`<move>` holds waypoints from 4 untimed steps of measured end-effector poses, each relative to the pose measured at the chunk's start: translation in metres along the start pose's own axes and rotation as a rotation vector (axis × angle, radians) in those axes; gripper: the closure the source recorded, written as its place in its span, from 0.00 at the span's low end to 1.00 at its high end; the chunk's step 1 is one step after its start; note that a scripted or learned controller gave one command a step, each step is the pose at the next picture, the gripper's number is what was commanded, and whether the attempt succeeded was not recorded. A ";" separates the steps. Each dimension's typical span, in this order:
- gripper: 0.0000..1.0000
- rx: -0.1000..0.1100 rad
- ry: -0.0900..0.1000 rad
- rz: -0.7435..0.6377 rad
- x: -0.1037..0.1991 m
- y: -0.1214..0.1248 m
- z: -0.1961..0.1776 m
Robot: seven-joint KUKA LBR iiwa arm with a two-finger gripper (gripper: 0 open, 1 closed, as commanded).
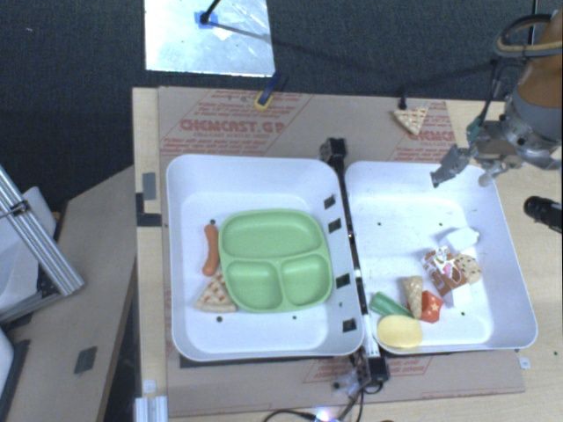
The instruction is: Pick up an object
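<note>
The right bin holds a cluster of toy foods near its front: a yellow lemon-like piece, a green piece, a tan cone, a red piece, a brown-and-white pastry and a white piece. My gripper hangs over the bin's far right corner, well above and behind these items. Its two fingers are spread apart with nothing between them.
The left bin carries a green divided plate, an orange sausage and a waffle wedge. A pizza-slice toy lies on the cardboard behind the right bin. A metal sheet sits at the back.
</note>
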State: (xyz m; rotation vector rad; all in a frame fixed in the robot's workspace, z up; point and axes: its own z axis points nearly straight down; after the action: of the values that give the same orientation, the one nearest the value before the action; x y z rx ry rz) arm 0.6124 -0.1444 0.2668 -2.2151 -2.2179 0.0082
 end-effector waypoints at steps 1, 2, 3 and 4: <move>0.00 -0.010 -0.002 -0.002 0.000 0.002 -0.006; 0.00 -0.006 -0.001 -0.003 0.004 0.011 0.051; 0.00 -0.005 0.000 0.000 0.003 0.009 0.114; 0.00 -0.006 0.000 0.001 0.011 0.003 0.165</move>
State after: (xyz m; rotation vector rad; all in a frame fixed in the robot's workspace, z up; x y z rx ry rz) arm 0.6139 -0.1330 0.1017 -2.2192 -2.2204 0.0020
